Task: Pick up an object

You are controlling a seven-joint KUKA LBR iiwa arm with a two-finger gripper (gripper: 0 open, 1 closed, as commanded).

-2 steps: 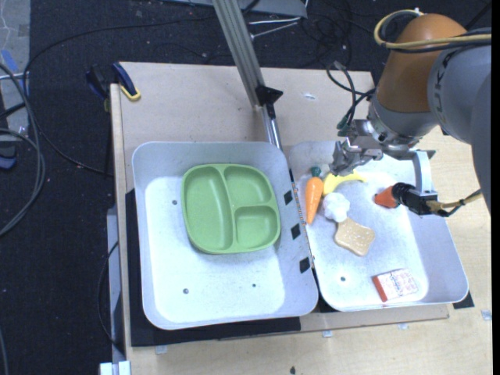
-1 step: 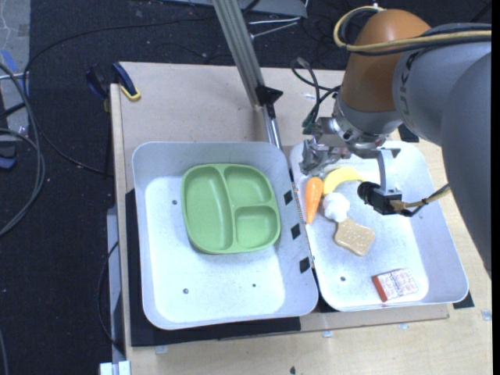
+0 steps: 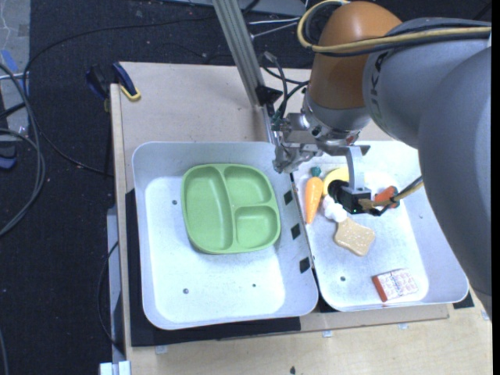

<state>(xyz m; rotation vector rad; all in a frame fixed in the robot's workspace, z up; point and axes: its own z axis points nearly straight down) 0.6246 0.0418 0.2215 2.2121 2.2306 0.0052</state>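
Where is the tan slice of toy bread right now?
The tan slice of toy bread lies in the right white bin, just below the orange toy carrot and above the small red-and-white packet.

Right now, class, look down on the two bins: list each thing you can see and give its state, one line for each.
Green plate: lying flat in the left bin, its three sections bare.
Carrot: lying in the right bin by the divide.
Cracker: lying flat in the right bin.
Red and white packet: lying flat near the right bin's front corner.
Gripper: low over the bins' divide, above the carrot.
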